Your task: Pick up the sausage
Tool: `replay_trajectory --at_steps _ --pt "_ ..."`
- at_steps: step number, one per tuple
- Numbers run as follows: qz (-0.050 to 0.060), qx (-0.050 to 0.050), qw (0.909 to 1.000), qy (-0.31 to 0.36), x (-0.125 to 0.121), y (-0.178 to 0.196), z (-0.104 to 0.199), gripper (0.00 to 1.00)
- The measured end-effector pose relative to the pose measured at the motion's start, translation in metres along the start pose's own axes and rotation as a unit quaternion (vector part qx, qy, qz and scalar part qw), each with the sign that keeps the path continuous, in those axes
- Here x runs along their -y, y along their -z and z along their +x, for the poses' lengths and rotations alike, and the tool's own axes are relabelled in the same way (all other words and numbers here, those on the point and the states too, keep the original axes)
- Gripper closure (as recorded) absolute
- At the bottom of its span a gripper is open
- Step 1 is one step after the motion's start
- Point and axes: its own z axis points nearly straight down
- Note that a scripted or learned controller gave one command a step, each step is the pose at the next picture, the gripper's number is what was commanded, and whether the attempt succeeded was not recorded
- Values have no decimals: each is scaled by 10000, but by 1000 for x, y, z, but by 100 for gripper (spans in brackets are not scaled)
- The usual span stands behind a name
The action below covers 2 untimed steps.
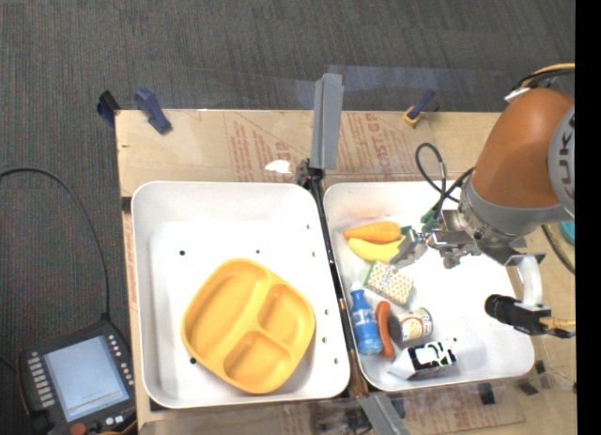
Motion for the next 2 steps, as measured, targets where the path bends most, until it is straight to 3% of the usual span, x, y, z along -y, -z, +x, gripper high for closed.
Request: replay_trajectory --at_steps 1,2 --pt "-4 -2 9989 -460 11 -109 4 0" --pt "-86 -1 9947 -1024 58 -115 -1 0"
